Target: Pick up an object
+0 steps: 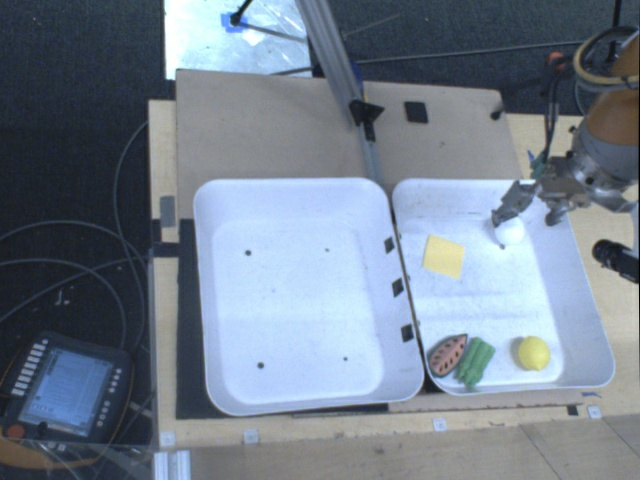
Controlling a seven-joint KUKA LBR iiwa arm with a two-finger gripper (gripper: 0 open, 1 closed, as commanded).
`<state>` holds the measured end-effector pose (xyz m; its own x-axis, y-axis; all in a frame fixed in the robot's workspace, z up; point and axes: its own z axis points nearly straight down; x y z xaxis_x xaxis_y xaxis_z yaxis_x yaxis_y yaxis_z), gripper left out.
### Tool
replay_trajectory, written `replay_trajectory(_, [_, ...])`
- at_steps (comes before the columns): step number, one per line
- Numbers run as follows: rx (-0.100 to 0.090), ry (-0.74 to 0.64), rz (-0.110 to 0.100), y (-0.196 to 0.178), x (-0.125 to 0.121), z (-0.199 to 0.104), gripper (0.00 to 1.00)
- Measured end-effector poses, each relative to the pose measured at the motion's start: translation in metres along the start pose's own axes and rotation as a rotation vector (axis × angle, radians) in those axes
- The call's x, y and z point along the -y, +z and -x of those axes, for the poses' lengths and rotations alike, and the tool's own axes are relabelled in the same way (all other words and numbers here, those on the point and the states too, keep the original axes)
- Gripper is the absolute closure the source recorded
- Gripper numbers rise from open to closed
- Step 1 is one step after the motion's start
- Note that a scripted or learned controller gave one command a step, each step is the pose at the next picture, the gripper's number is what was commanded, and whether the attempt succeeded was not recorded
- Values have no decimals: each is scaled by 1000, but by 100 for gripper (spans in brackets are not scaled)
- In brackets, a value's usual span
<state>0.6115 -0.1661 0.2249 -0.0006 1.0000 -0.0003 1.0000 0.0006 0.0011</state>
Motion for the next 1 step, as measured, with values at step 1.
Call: replay_trajectory(1, [0, 5, -3, 17, 46, 36, 0])
